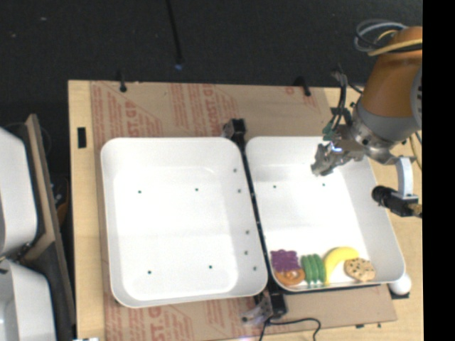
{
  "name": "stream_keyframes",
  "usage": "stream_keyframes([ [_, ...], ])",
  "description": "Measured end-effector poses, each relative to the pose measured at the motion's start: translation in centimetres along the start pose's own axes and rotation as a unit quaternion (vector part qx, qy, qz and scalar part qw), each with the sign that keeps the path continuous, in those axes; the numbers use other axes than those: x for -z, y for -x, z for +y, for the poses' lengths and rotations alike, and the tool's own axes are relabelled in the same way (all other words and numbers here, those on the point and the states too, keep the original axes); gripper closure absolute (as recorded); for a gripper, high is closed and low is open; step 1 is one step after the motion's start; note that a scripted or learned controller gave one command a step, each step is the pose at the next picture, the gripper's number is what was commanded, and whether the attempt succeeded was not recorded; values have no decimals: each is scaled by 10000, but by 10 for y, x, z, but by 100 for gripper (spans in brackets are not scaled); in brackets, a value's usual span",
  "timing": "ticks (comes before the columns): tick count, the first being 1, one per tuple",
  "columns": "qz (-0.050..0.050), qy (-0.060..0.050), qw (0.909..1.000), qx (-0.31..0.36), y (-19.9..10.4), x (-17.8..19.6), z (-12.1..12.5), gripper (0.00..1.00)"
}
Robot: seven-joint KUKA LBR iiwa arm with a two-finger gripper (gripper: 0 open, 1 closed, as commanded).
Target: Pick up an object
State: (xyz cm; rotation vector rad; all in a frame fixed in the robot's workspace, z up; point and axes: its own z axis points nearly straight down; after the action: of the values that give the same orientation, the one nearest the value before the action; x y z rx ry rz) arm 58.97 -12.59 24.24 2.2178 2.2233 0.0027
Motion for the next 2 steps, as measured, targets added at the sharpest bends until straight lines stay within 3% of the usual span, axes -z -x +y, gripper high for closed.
stream_keyframes([
  [2, 2, -9, 10000, 3, -89, -5, -48, 100],
])
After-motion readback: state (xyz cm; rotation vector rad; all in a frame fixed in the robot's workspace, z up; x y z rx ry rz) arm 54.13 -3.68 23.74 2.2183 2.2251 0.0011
